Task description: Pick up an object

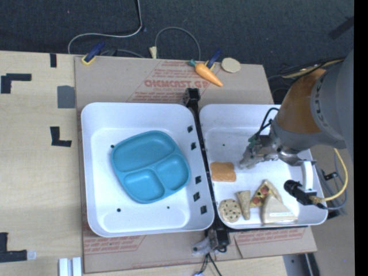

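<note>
I'm seeing a blue plate sitting in the white left bin — tan bread slice, speckled brown cookie, orange carrot on brown cardboard showing red lettering — arm showing grey, orange band.

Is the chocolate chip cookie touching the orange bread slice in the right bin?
Apart. The camera view shows bare white bin floor between the cookie, near the front wall, and the bread slice lying farther back.
</note>
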